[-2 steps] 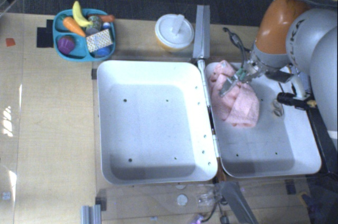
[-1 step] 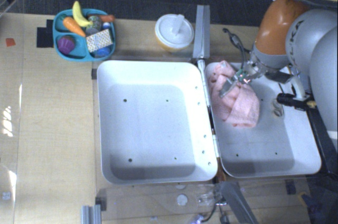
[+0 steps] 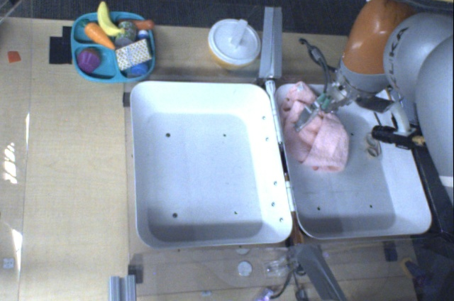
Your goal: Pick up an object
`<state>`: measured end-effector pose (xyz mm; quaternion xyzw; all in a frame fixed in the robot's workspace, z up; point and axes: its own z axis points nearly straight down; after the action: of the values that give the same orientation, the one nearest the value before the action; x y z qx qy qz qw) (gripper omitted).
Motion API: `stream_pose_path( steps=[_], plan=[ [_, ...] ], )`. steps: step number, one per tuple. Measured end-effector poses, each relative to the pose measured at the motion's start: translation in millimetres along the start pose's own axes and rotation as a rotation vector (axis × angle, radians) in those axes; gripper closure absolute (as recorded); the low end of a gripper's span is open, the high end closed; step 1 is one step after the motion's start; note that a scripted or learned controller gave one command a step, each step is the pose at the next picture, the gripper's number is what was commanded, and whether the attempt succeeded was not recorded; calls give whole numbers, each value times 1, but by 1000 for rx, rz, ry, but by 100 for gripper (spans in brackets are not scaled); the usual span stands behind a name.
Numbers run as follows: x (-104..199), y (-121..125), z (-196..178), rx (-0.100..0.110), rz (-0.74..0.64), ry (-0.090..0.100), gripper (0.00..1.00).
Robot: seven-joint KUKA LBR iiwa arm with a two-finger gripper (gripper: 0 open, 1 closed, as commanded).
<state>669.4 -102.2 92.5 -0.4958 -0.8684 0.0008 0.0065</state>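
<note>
The crumpled pink cloth [image 3: 315,129] lies at the far left of the right white bin [image 3: 369,214], directly beneath the pincer [image 3: 310,116], whose fingers look spread over its upper folds.

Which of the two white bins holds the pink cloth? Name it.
The right bin, on the arm's side: the crumpled pink cloth lies at its upper left, with the gripper over it. The left bin doesn't.

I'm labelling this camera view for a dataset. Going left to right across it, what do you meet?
Blue tray of toy food → left white bin → white lidded cup → pink cloth in the right white bin → grey arm with orange band.
</note>
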Motion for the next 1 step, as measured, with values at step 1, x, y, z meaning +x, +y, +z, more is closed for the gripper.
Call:
stream_pose_path(
  steps=[1],
  plan=[
    [-5,2,-10,-13,-1,-21,100]
  ],
)
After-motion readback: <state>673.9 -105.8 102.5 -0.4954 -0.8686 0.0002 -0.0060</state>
